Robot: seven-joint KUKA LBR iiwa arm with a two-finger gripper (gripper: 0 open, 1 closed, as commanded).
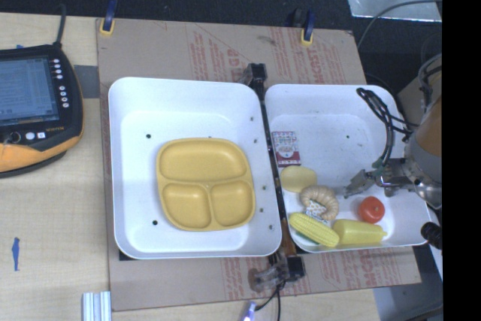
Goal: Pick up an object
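Yellow plastic is taking up most of the left bin [128, 162]: a divided tray [204, 183] is sitting flat in the middle of it, probably parked there as a drop-off spot, well apart from anything pickable. Further left of that tray, out on the bench, a teach pendant [34, 105] is lying on its orange cradle, out of play.

Going right from the tray, past the divider, the right bin [323, 113] is holding all the candidates, bunched in its near corner. A small red-and-white packet [285, 148] is lying by the divider, then a pale yellow lump [298, 178], a beige ring-shaped thing [319, 200], a corn cob [314, 229], a yellow-green block [358, 232] and a red tomato [370, 210].

The gripper [364, 180] is hovering just above the tomato with nothing between its fingers; they look spread, though it's blurry there. I'd guess the tomato's the target. The block is touching it on the near side and the ring is close, so crowding could spoil the grab. A black cable [379, 113] is looping behind the wrist.
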